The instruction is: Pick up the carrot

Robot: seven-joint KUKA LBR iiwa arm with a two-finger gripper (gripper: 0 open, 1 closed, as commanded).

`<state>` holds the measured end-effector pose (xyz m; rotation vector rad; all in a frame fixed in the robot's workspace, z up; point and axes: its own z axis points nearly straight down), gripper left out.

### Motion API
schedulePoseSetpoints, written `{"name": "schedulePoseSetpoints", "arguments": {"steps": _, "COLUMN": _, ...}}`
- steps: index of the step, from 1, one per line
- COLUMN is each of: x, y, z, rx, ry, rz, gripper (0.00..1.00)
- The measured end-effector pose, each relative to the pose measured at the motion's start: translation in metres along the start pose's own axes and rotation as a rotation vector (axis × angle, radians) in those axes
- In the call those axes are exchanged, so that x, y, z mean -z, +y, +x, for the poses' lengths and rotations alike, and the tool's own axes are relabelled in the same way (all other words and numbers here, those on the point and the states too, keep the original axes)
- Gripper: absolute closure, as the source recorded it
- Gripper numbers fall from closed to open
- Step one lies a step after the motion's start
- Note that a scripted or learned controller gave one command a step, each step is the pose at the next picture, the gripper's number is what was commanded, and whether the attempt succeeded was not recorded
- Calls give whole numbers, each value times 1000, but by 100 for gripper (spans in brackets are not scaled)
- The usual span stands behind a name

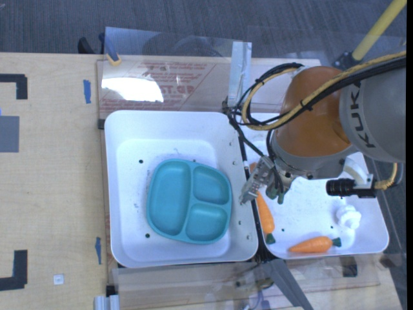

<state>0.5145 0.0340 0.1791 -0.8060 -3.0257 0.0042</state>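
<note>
The gripper (261, 185) hangs over the left edge of the right bin (371, 237), just above the top end of a carrot (264, 216) that lies along that edge. A second carrot (312, 245) lies near the bin's front edge. Whether the fingers are apart or together cannot be told from this view. Before you descend, centre the fingers across the near carrot's width, not its length. Keep clear of the rim between the bins. The teal divided plate (189, 201) sits in the left bin (122, 173).
</note>
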Motion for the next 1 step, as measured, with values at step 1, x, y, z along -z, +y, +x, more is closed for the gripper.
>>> {"name": "schedulePoseSetpoints", "arguments": {"steps": 1, "x": 4, "y": -25, "z": 25, "rx": 626, "ry": -8, "rz": -3, "gripper": 100}}
